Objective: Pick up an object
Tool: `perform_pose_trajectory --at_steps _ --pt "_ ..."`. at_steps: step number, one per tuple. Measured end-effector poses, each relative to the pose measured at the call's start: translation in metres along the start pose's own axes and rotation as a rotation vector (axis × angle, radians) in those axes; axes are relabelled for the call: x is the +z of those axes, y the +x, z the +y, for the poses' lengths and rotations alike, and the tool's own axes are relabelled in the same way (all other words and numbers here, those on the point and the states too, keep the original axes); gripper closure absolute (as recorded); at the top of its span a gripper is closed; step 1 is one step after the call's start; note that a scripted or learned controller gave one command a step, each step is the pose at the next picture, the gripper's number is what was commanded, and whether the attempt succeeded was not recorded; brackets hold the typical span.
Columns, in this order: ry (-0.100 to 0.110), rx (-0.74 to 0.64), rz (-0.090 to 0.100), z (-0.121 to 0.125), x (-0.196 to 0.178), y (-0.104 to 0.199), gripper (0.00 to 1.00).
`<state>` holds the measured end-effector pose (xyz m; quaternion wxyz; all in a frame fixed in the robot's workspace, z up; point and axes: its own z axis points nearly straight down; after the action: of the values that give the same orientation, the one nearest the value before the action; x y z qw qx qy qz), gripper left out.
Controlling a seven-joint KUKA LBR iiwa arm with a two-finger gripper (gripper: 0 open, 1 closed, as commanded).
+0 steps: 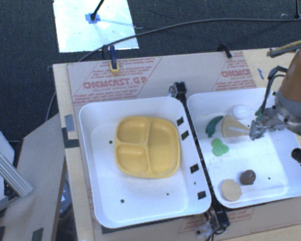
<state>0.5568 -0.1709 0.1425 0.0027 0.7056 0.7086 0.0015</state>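
Where red CHEMCAST GP lettering (pixel 115 83) marks the bench, tool (pixel 256 130) beside tan wedge (pixel 232 127), grip unreadable

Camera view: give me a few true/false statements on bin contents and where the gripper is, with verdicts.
1. The yellow divided plate lies in the left bin. True.
2. The gripper is over the left bin. False: it is over the right bin, close beside the tan wedge.
3. The brown round piece and the tan disc lie near the right bin's front edge. True.
4. The white ball sits on the yellow divided plate. False: it is in the right bin, near its back wall.
5. Two green pieces, a dark one and a lighter one, lie in the right bin. True.
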Motion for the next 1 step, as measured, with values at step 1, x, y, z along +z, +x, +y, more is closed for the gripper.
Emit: perform_pose_trajectory --at_steps 1 --pt "0.000 -0.001 0.000 0.0033 -0.0456 0.0061 1.00"
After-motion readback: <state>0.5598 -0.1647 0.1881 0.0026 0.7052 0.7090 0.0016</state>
